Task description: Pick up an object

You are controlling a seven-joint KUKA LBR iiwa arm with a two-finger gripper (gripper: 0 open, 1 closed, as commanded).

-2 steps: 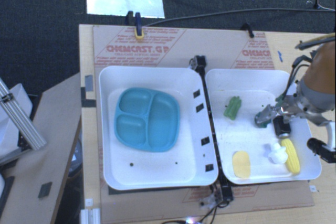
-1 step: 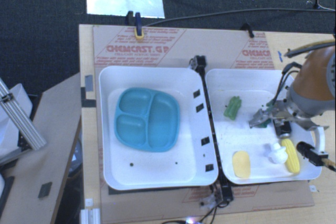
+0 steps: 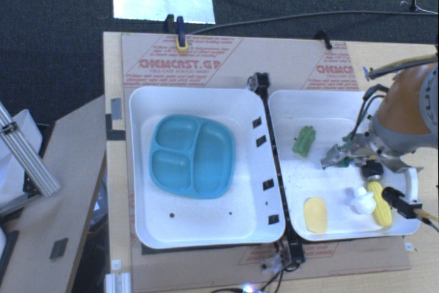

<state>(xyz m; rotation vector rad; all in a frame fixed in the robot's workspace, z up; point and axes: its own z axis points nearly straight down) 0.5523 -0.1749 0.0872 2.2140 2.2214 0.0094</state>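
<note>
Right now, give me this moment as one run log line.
arm: over right bin | gripper: low, beside green object | yellow items: near front | left bin: blue divided plate | grasp: none seen

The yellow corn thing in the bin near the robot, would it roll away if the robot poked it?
Probably a little. The yellow corn toy looks long and rounded, so a sideways poke might roll it. The white toy looks to be touching its left side and could block it. It looks like plastic, so likely stiff and light.
</note>
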